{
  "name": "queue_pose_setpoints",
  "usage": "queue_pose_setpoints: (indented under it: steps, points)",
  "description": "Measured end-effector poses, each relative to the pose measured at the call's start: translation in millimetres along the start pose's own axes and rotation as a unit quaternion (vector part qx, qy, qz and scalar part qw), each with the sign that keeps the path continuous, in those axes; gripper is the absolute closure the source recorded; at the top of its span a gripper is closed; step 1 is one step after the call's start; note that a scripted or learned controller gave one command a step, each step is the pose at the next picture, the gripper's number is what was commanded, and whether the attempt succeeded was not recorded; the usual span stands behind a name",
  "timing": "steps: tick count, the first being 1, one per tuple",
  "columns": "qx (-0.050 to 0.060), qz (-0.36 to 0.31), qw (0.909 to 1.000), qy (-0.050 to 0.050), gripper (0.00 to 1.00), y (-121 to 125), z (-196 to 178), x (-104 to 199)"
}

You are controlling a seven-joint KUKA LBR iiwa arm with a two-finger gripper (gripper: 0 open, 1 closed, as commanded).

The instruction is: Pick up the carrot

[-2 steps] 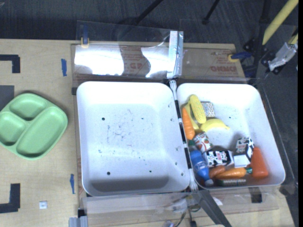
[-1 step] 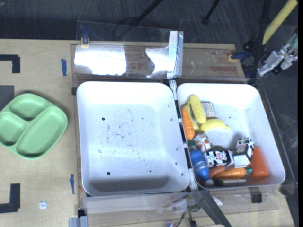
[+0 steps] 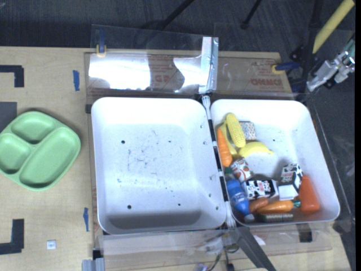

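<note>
Several toy foods are piled in the right bin (image 3: pixel 316 130). A long, slim orange piece that looks like the carrot (image 3: pixel 224 145) lies along this bin's left wall, beside a yellow corn cob (image 3: pixel 235 130). Two other orange pieces are near the front: a stubby one (image 3: pixel 308 196) at the front right and a flat one (image 3: pixel 273 206) along the front wall. My gripper (image 3: pixel 331 71) appears as a grey-white shape at the upper right, outside the bins, past the right bin's far corner and well away from the carrot.
The left bin (image 3: pixel 149 162) adjoins the right one. A green divided plate (image 3: pixel 36 149) rests on the bench at far left. A banana (image 3: pixel 256 149), a blue bottle (image 3: pixel 237 196) and small printed cartons (image 3: pixel 259 188) crowd around the orange pieces.
</note>
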State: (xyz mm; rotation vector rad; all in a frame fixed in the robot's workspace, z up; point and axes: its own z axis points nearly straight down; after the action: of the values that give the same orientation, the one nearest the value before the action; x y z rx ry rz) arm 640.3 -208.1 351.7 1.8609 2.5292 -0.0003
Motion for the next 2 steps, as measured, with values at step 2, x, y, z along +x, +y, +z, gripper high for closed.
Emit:
queue_pose_setpoints:
  steps: [2]
  points:
    - [0.000, 0.000, 1.0000, 0.000, 0.00, 0.0, 0.0, 0.0]
